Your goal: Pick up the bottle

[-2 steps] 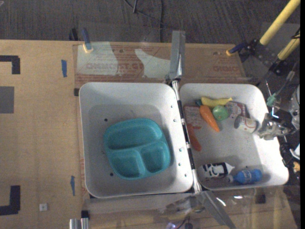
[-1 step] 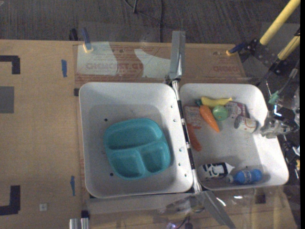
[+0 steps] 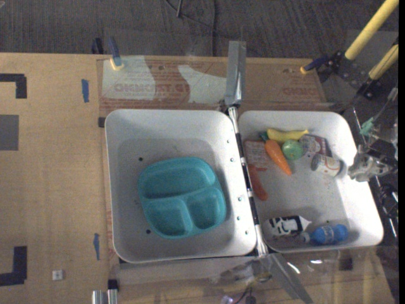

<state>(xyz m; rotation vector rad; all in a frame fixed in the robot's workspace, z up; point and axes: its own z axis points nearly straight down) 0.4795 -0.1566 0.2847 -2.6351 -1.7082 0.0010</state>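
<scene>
Where walls meet, bottle [image 3: 328,234] beside carton [image 3: 288,225].

two bins [image 3: 120,132], one tray [image 3: 182,196], one bottle [image 3: 328,234]

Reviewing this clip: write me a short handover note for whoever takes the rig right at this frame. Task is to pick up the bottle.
Gripper: at the right rim of the right bin, not over the bottle; nothing seen between its fingers, and whether they are open or shut cannot be told.
Bottle: small, blue, lying on its side at the near right corner of the right bin, beside a black-and-white carton.
Elsewhere in that bin: banana, carrot, green ball, small can. The teal divided plate sits in the left bin.
Done: nothing yet; the bottle is ungrasped.
Left: move over the bottle, descend, grasp, lift.
</scene>
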